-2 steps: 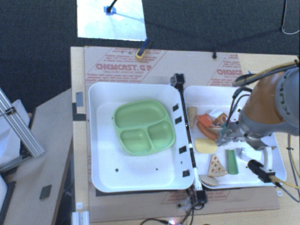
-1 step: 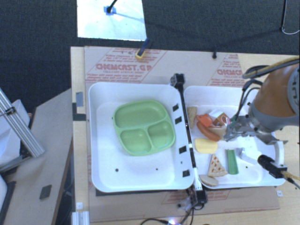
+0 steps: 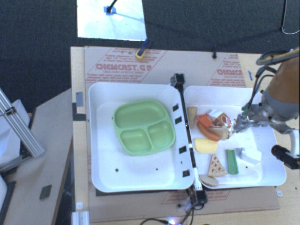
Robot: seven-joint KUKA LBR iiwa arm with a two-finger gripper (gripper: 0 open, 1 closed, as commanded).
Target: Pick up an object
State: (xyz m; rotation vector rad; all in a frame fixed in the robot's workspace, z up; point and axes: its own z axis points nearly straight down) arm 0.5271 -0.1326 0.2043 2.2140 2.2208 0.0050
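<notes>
Two white bins are carried side by side on the bench. The left bin (image 3: 101, 172) bears a green divided plate (image 3: 143, 127), laid flat near its middle. The right bin (image 3: 272, 175) holds the pieces to be picked, toy food for the most part, crowded toward its left wall: a cone (image 3: 192, 116) at the upper left, a red sausage (image 3: 209, 130) below it, a yellow block (image 3: 206, 146) near mid-wall, a pizza slice (image 3: 216, 165) toward the lower left corner, a green stick (image 3: 232, 161) upright beside it and a white block (image 3: 250, 155) toward the lower right.

The gripper (image 3: 240, 123) is presented from the right edge of the right bin, its tip low over the upper middle of the bin floor, just beside a red-and-white packet (image 3: 223, 121) that lies against the sausage. Whether the pincer is spread or pressed together cannot be told (the tip is small and blurred), and nothing is seen between it.

The step in hand is judged to be the approach to the packet. Because the pieces touch one another, a neighbour is likely to be disturbed or pinched along with the target.
</notes>
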